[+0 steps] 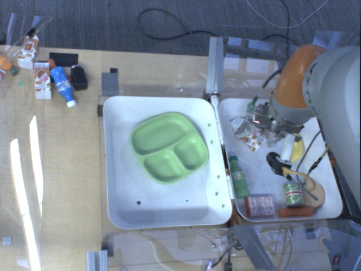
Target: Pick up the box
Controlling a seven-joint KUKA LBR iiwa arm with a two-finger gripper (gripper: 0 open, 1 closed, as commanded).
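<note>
1. Down at the near edge of the right bin lies the box, flat, red-sided, just right of a green bottle.
2. Beside the box sit a small can and a red stick-like item along the same edge.
3. Up at the bin's far end, the end effector hangs over a crumpled packet, well apart from the box; I cannot tell its state.
4. A green divided plate fills the left bin.
5. Cartons and a blue bottle stand on the tabletop.
</note>
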